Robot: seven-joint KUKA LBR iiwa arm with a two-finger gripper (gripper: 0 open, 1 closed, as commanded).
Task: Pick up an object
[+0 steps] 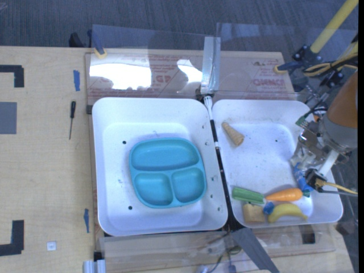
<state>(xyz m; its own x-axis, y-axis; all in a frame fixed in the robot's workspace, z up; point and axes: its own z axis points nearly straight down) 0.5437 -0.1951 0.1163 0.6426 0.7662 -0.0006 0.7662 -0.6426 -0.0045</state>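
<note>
Here we are over the bench (34, 169), two white bins side by side. The left bin (108, 118) carries a blue divided plate (167, 171) at its middle. The right bin (256, 152) has the pickings: a tan cone-shaped piece (232, 133) near its upper left, and along the lower edge a tight cluster of a green piece (248, 195), an orange carrot-like toy (284, 195), a yellow banana-like toy (287, 211) and a tan block (252, 212).

The arm comes in from the right of the frame, and the gripper (305, 175) sits low at the right side of that bin, just above and right of the carrot. Whether it is apart or together I cannot tell; cables and metalwork clutter that spot, and nothing is seen gripped.

The risks, as I judge them: the cluster is packed, pieces touching, so a descent there could nudge a neighbour, pinch two at once, or slip off a rounded toy. It is also close to the bin's lower right wall, which could foul the gripper. The cone lies well apart, a cleaner target.

Writing: faint reddish print on the clear panels at the top, too washed out by glare to read.
</note>
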